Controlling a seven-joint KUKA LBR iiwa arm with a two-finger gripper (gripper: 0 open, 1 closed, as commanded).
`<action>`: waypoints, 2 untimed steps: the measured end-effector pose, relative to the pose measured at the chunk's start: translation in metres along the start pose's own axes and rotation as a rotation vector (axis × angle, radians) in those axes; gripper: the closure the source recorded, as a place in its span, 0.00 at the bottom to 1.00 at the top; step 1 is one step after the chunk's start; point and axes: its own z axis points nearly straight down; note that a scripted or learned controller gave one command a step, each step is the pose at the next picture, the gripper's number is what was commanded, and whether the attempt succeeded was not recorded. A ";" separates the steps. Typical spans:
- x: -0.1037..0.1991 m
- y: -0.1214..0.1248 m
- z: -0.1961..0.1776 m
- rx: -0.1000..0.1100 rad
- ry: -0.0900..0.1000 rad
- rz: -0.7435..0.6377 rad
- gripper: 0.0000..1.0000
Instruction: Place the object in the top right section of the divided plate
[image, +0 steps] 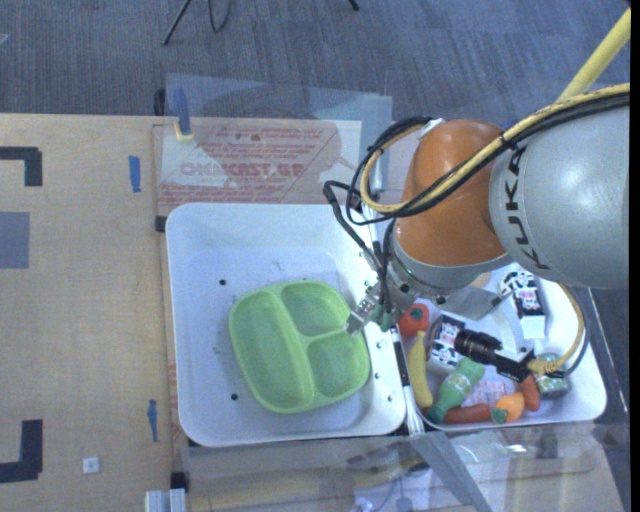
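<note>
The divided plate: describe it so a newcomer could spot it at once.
Look in the left shallow white bin. The light green divided plastic plate lies near its right wall, beside the claw. It alone is green with three raised-edged sections.

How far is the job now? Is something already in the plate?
Nothing looks placed yet: the green plate shows bare sections. The end effector is at the plate's right rim; I cannot tell whether it carries anything. The toys lie in the right bin. Placing remains.

lab/robot test cell | KUKA arm (560, 190) | wood bench (80, 300) w/ tape marks | 2 white bins (190, 250) | grey carpet (450, 50)
</note>
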 end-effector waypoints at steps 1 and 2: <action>0.019 -0.032 0.019 0.000 0.003 -0.213 1.00; 0.019 -0.032 0.019 0.000 0.002 -0.213 0.00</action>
